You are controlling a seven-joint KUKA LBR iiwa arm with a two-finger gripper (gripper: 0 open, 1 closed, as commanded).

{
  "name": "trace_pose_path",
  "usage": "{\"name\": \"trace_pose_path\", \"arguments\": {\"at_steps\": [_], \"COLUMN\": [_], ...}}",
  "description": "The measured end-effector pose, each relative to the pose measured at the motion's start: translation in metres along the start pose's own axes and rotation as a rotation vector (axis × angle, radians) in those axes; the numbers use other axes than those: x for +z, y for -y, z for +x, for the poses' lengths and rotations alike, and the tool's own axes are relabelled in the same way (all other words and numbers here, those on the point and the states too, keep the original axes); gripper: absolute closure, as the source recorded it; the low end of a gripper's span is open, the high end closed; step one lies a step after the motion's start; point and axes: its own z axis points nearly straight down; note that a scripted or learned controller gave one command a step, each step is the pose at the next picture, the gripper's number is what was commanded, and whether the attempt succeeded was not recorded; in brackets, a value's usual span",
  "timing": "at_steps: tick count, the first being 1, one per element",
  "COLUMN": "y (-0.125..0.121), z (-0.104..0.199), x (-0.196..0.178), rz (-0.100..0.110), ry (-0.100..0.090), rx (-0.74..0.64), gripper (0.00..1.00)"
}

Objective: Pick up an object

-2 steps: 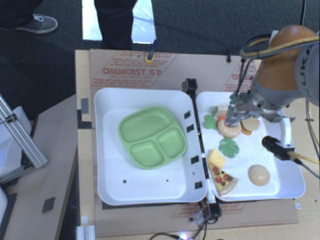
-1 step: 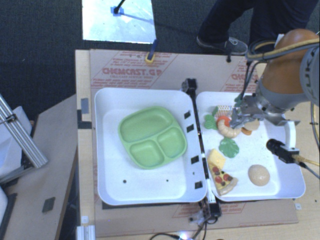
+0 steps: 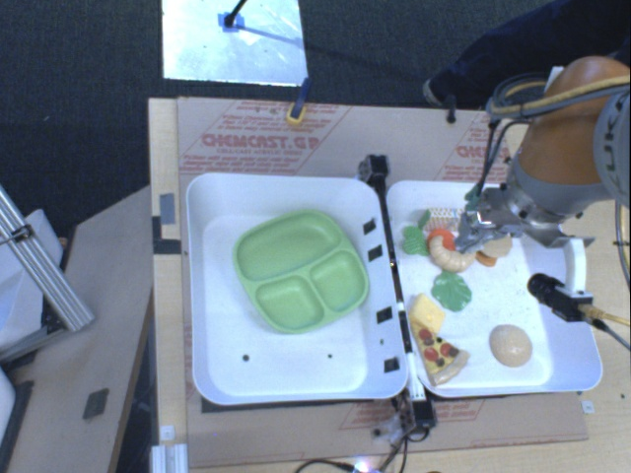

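The gripper hangs low over the right bin, right on a small cluster of toy food, presumably because that crowd offers the most chances; I cannot tell how it is set. A shrimp lies just at its seven o'clock, a green leaf further down, then a pizza slice and an egg. The green tray sits alone in the left bin, at nine o'clock.

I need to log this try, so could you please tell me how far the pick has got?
Done: the claw has reached the right bin and sits low over the shrimp in the food cluster. In hand: nothing visibly gripped. Left: grasping and lifting an item; the egg and pizza slice lie untouched.
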Motion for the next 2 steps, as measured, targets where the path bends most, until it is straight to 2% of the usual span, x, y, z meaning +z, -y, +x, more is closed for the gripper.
{"name": "trace_pose_path", "arguments": {"at_steps": [1,2], "y": [-0.001,-0.007], "z": [0.001,0.003], "x": [0.001,-0.017], "rz": [0.000,-0.001], "ry": [0.000,0.000], "rx": [0.000,-0.003], "gripper": [1.00,1.00]}}
